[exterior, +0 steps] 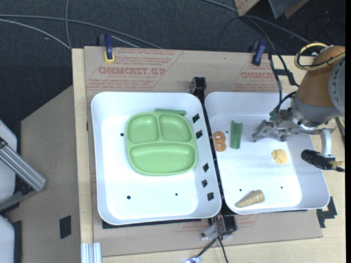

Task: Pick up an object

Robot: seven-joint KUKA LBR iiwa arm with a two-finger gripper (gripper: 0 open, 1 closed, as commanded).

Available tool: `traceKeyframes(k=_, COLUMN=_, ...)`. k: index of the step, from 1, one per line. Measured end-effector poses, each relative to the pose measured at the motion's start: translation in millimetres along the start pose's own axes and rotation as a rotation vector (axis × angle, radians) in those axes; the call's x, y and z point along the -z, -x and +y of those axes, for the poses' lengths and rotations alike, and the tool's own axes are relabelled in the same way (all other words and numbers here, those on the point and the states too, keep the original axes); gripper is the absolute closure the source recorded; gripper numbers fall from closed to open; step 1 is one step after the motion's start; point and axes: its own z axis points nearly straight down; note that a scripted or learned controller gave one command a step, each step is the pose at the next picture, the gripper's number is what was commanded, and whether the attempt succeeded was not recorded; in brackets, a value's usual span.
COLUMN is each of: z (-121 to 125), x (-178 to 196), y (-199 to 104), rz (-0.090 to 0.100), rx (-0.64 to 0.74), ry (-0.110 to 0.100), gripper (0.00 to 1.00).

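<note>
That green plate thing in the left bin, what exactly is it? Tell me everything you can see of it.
The pale green, rounded-square divided plate looks like matte moulded plastic. Raised ridges split it into three compartments: two smaller ones at the far side and one wide one nearer the camera. It lies flat and right way up on the floor of the left shallow white bin, towards the far half. A darker green edge peeks out at its far right corner; what that is cannot be told. Nothing lies in its compartments.

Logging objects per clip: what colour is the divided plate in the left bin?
Light green; the divided plate shows plainly in the camera view.
</note>
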Motion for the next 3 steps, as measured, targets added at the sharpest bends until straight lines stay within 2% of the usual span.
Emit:
traceKeyframes(k=1, z=1, x=13, y=0, rz=-0.001, rx=0.001, ry=0.005, gripper=1.00)
traceKeyframes(k=2, z=4, x=78, y=4, rz=-0.005, rx=0.000, ry=0.012, gripper=1.00)
traceKeyframes(k=3, z=-1, x=128, y=-2, rz=-0.004, rx=0.001, ry=0.011, gripper=1.00)
